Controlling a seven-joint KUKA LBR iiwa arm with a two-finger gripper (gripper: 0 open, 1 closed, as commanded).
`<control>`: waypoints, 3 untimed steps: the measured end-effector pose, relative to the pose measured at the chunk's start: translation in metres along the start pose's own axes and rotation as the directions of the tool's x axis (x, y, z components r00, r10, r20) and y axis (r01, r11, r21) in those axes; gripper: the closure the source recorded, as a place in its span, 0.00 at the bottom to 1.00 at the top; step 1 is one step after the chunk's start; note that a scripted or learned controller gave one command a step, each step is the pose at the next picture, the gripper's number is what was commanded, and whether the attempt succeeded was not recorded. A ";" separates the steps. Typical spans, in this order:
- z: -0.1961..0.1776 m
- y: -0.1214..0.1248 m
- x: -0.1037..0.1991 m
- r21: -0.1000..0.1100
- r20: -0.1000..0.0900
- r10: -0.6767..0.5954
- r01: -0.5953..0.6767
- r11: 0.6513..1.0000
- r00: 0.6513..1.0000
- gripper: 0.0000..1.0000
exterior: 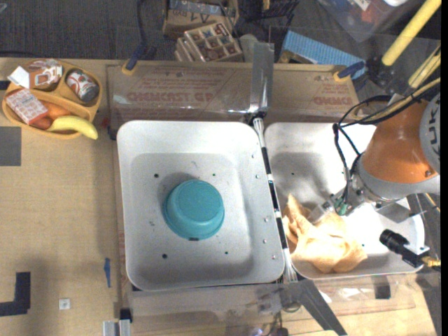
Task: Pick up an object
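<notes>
A blue bowl (pixel 194 209) sits alone in the left bin (pixel 140 152). The gripper (pixel 341 206) touches the yellow cloth (pixel 322 242); its grip is hidden.

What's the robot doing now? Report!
Gripper low in right bin, at the yellow cloth's top edge. Grip not confirmed. Teal bowl upside down in left bin, untouched. Nothing in the way.
</notes>
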State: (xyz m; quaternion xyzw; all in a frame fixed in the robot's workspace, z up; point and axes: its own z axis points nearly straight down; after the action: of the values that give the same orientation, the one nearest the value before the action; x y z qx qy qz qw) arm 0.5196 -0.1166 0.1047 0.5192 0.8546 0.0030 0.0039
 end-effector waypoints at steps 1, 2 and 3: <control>-0.078 0.055 0.028 0.006 -0.004 -0.246 0.246 0.969 0.969 0.00; 0.013 0.024 0.005 -0.004 0.003 -0.258 0.258 0.966 0.966 0.00; 0.003 0.025 0.004 -0.008 0.002 -0.254 0.254 0.967 0.967 1.00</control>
State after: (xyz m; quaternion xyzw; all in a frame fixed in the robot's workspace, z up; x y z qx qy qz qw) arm 0.5401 -0.1014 0.1017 0.4056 0.9140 0.0058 0.0067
